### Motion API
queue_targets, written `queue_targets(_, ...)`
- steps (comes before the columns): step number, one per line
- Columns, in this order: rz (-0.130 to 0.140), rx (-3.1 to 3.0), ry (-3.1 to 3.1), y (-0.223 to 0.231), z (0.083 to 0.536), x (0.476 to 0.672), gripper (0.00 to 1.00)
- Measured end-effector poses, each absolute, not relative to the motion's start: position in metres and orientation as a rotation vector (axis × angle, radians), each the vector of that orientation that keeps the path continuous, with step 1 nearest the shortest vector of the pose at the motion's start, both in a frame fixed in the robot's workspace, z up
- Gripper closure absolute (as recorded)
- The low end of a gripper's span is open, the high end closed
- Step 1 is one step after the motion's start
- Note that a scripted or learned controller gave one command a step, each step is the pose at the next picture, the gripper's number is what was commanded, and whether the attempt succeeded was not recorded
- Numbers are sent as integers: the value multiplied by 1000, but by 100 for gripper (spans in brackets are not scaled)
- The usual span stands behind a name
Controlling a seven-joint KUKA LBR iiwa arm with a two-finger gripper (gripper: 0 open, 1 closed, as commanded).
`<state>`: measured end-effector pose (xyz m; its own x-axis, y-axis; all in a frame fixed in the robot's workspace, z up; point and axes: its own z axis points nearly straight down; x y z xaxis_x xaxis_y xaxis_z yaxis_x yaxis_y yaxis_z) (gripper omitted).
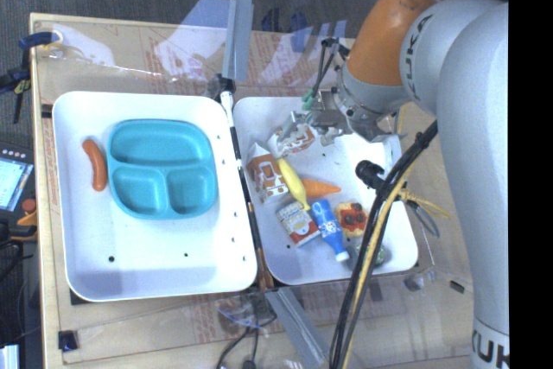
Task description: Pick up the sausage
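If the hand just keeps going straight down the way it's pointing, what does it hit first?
Probably the silver packet directly under the hand in the right bin, though depth is hard to judge. The sausage lies in the left bin.

Bright, even overhead light; the 2 white bins (147,272) nearly wash out. Soft bluish shadows edge the teal tray (162,167). Slightly soft focus, mild grain.
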<state>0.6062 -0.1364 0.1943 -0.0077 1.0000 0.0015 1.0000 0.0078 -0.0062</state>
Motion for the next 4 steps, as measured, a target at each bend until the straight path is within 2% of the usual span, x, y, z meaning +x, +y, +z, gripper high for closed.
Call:
queue_targets(1,-21,-2103,-2358,-135,115,598,0)
queue_targets(2,-19,-2087,-2376,-116,107,628,0)
queue_targets(3,5,-2058,-2353,-123,105,657,0)
queue_targets(4,-29,-2055,-2407,-127,108,636,0)
